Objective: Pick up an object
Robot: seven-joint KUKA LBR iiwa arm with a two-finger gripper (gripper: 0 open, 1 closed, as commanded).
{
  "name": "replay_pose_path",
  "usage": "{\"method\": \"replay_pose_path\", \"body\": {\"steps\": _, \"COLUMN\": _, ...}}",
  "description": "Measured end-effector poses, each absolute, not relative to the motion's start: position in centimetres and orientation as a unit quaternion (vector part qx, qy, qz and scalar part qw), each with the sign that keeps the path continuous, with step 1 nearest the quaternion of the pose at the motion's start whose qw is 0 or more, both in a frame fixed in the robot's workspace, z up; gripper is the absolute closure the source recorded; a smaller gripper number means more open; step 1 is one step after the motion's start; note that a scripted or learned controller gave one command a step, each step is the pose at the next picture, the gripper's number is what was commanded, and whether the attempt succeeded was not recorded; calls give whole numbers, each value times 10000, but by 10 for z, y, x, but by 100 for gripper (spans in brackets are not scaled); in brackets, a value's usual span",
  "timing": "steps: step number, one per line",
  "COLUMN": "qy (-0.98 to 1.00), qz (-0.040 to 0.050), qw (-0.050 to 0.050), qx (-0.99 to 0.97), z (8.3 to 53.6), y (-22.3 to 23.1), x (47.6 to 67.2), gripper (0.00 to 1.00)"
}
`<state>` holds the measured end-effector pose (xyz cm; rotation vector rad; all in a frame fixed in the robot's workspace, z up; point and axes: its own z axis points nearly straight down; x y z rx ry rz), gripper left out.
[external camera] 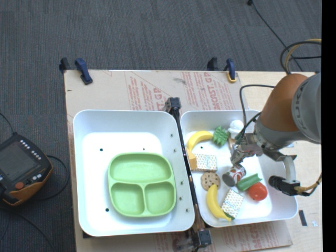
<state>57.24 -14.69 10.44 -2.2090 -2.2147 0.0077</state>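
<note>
Hovering low, the gripper (239, 164) crowds the small can (237, 173); jaw state cannot be told. Neighbouring tomato (257, 191) could get knocked aside.

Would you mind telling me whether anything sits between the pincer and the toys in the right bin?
Nothing visible does. The pincer hangs directly over the pile, just above the small red-and-white toy, with the cookie and tomato close by.
</note>
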Motion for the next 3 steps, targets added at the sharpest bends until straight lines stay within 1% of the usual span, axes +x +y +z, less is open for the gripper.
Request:
{"method": "replay_pose_path", "body": {"steps": 1, "qy": -7079, "qz": 25, "qw": 69, "qx": -7063, "z": 104, "y": -147, "x": 572, "gripper": 0}}
{"method": "replay_pose_path", "body": {"steps": 2, "qy": -7086, "qz": 31, "qw": 88, "qx": -7055, "z": 113, "y": -146, "x": 572, "gripper": 100}}
{"method": "replay_pose_path", "body": {"steps": 3, "qy": -7086, "qz": 32, "qw": 89, "qx": -7056, "z": 113, "y": -146, "x": 572, "gripper": 0}}
